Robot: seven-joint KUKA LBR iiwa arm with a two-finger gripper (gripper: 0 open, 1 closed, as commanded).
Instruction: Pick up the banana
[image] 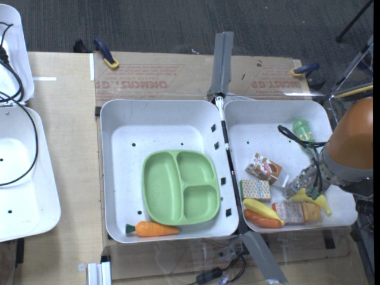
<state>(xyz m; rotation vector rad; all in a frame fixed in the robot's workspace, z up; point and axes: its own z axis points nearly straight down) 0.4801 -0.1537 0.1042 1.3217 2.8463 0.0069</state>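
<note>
In the right bin [261, 120], a yellow banana [316, 198] lies near the front right corner, partly covered by the arm's tool. My gripper [301, 186] sits low, right over the banana's left end, reaching in from the right under the orange band [356, 136]. Whether it touches the banana is hidden. A second yellow curved piece [259, 205] lies at the front left of the same bin, on top of a red-orange one [262, 219].
Around the gripper lie a brown snack box [264, 168], a checked carton [255, 190], a pale packet [289, 211], a tan block [311, 212] and a green item [301, 128]. The left bin [119, 159] holds a green divided plate [181, 186] and a carrot [155, 229].
</note>
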